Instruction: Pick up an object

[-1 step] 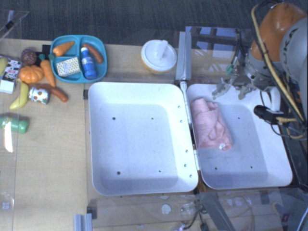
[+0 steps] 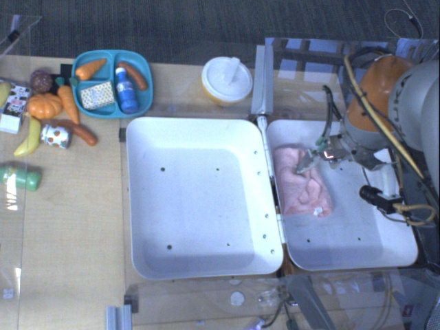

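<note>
Gripper point(image 2: 311, 158) touches the pink cloth point(image 2: 302, 182) in the right bin point(image 2: 357, 253); its grip cannot be told.

A light wooden bench point(image 2: 69, 253) is seen under even, soft light. Beyond the bench's far edge, dark grey carpeted floor point(image 2: 172, 9) is spread across the top of the view. A clear plastic panel point(image 2: 14, 29) is stood at the bench's far left corner.
</note>
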{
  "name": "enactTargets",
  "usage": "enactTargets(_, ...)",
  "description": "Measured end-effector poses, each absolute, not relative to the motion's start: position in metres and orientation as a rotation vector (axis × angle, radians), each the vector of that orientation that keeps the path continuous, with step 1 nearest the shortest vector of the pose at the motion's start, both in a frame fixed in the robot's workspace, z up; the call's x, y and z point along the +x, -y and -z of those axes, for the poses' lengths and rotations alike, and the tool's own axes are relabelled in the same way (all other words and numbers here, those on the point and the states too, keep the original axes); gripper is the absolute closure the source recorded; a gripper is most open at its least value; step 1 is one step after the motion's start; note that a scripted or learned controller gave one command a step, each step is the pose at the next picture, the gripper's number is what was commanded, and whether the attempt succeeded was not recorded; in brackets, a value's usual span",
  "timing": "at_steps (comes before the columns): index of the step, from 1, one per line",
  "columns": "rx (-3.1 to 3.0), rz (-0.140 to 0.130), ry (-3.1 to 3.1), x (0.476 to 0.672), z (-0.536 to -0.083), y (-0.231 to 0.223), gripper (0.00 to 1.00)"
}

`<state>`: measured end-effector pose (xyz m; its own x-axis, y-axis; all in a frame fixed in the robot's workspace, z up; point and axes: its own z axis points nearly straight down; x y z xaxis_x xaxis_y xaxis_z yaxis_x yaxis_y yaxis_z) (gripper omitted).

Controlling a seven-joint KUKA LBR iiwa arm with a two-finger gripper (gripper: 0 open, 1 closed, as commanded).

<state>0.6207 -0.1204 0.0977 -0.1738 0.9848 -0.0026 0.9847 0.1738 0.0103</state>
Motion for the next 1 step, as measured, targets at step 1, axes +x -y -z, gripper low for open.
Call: enactTargets(1, 1.628, -0.013, -2.668, 0.6057, -0.0948, 0.1199, 0.00)
